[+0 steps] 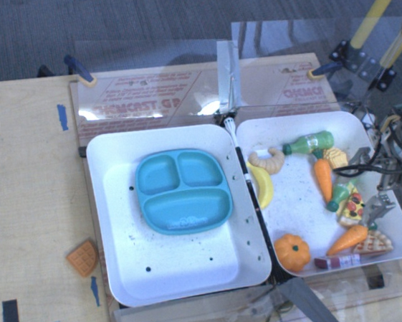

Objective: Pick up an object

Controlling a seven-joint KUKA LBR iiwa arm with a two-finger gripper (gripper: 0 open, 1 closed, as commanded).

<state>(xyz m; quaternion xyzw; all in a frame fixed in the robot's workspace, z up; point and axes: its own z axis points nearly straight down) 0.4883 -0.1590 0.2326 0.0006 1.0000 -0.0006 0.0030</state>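
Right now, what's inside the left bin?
The left bin holds a blue divided plate; its three compartments look bare. Dark specks dot the bin floor. Whatever lies beneath the plate is covered.

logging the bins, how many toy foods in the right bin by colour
orange: 3, carrot, carrot, pumpkin
yellow: 1, banana
green: 1, bottle
tan: 1, ginger-like piece
total: 6, leaving out the mixed-colour pieces I can't identify
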